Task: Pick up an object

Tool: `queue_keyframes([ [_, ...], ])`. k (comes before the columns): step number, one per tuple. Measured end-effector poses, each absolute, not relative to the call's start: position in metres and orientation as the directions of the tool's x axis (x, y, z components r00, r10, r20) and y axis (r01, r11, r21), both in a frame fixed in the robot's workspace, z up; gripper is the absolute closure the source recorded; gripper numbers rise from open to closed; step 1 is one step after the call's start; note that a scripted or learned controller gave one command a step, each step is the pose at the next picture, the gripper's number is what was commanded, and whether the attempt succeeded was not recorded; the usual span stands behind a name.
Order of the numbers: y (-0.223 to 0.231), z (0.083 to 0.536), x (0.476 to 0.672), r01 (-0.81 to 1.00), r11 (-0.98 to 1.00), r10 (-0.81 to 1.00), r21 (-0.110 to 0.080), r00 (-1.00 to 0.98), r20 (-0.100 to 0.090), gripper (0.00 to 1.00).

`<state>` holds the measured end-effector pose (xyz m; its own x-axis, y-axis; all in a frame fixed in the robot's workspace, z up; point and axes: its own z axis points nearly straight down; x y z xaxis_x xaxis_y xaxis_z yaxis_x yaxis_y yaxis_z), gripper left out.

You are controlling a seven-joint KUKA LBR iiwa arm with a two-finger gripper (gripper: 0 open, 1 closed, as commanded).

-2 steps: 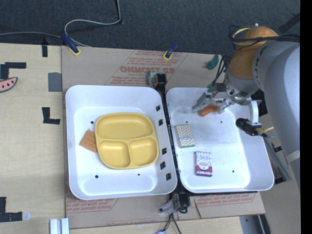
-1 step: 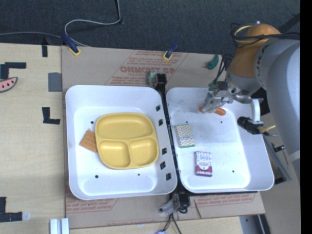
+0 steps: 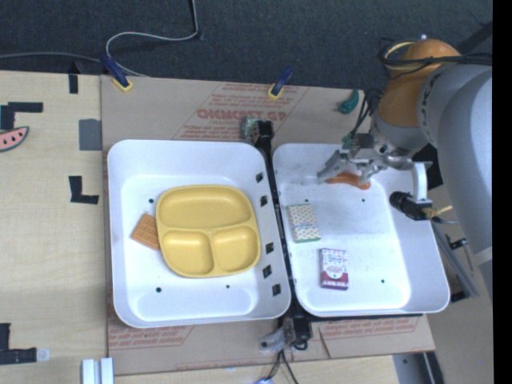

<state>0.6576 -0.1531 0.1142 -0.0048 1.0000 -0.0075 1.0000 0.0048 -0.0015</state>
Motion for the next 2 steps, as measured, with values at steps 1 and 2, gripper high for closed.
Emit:
queue_keyframes([
  [1, -0.165, 0.086, 0.648, 1.000, 0.002, 1.000, 0.002, -0.002, -0.001, 0.00],
  [2, -0.165, 0.096, 0.648, 1.000, 0.003, 1.000, 0.004, -0.003, -0.005, 1.00],
])
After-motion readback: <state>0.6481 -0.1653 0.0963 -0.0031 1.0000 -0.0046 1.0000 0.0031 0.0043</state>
